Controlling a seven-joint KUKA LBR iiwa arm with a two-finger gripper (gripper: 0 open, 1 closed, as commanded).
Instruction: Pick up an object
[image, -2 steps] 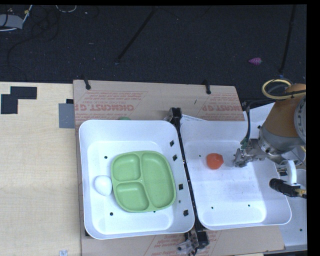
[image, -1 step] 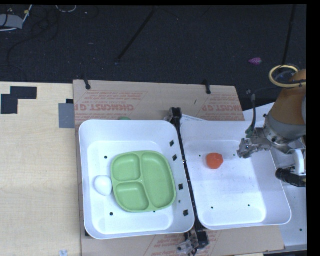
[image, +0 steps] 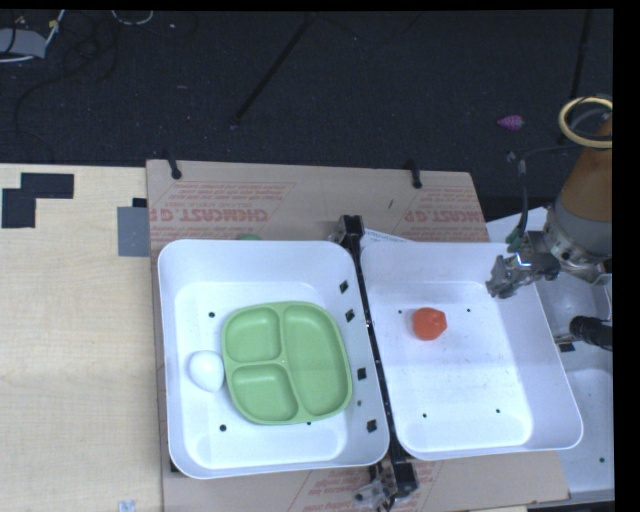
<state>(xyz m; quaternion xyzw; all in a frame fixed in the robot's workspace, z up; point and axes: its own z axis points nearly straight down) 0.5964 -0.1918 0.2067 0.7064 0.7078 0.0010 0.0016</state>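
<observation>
The gripper (image: 505, 275) hangs over the far right rim of the right bin (image: 545, 340), at the end of the grey arm (image: 585, 210) with its orange band; whether it is spread or pressed together cannot be told at this size, and nothing is seen between its tips. Nearest to it, to its left and a little toward the camera, lies one red-orange ball (image: 429, 323) on the floor of that same bin, near but apart from the tool. Further left, past the black clips that join the two bins, the left bin (image: 185, 300) holds one green divided plate (image: 286, 362) with three compartments and one white egg-shaped object (image: 206, 370) touching the plate's left edge, both well apart from the tool. That makes two bins, one ball, one plate and one white object. Under the bins sits a cardboard sheet (image: 300, 205) with red print, upside down and too blurred to read with confidence.
</observation>
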